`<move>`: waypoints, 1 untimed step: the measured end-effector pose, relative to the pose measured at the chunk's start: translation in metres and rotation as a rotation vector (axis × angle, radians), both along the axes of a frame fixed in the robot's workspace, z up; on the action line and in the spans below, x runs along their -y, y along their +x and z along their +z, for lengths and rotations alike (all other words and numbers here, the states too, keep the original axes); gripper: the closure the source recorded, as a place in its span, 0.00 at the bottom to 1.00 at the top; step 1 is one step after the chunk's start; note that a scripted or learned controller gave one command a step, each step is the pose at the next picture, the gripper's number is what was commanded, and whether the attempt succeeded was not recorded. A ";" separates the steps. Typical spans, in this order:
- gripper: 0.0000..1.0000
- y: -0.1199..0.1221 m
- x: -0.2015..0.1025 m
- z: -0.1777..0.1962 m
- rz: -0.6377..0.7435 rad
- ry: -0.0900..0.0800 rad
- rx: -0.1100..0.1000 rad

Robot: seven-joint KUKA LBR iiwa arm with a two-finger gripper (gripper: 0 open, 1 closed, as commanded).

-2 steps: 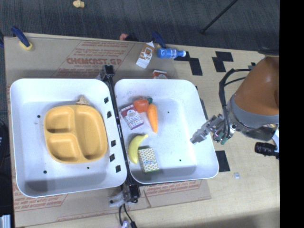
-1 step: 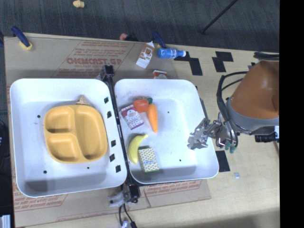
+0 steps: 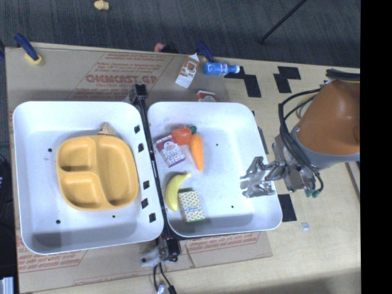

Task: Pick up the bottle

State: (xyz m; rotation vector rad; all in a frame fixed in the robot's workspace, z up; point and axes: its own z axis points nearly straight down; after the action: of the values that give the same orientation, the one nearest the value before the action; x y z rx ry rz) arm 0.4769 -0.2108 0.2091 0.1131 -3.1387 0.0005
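A small blue bottle (image 3: pixel 217 69) lies on its side on the cardboard bench top, outside the bins, just beyond the far rim of the right bin (image 3: pixel 236 112). My gripper (image 3: pixel 250 179) hovers over the right side of that bin, well nearer the camera than the bottle. Its two fingers stand apart and there is nothing between them. The grey wrist with its orange band (image 3: pixel 331 124) reaches in from the right.
In the right bin lie a carrot (image 3: pixel 197 152), a red vegetable (image 3: pixel 181 135), a red packet (image 3: pixel 171 151), a banana (image 3: pixel 174 188) and a green box (image 3: pixel 192 206). A yellow divided plate (image 3: pixel 98 171) sits in the left bin (image 3: pixel 30 133). A small carton (image 3: pixel 187 71) lies beside the bottle.
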 end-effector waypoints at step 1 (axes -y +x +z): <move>1.00 0.003 0.000 0.005 -0.145 -0.001 0.002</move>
State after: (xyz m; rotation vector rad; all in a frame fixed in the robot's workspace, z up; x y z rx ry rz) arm 0.4798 -0.2111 0.2141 -0.1151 -3.1406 0.0014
